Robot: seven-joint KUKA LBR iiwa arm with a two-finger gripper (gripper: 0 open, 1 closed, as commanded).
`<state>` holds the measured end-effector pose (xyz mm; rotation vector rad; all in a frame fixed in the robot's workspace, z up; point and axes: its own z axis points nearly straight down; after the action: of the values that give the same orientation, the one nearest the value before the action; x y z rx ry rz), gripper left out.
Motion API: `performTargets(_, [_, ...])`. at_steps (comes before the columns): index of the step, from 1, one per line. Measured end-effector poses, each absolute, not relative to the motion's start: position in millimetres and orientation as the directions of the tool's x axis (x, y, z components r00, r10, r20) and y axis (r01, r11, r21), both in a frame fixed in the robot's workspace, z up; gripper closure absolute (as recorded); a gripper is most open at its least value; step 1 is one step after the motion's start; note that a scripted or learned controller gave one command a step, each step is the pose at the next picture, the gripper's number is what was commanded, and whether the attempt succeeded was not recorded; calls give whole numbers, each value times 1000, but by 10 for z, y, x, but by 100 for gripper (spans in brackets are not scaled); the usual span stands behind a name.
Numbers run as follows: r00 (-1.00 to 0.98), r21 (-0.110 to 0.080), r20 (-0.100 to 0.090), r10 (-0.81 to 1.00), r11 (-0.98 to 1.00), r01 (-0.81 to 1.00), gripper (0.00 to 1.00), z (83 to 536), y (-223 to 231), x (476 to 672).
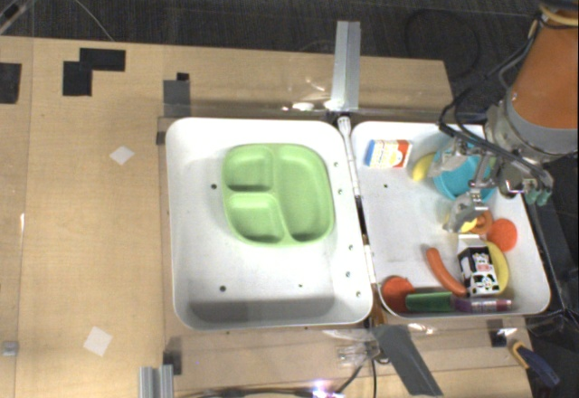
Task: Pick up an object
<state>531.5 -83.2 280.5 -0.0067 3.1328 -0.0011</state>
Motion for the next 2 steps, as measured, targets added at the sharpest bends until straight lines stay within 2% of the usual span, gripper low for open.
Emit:
performTargets(1, [-998, 1, 2, -70, 998, -70, 0, 1402, -1397, 5049])
performTargets(2, [-998, -1, -15, 60, 998, 60, 0, 900, -1353, 5543])
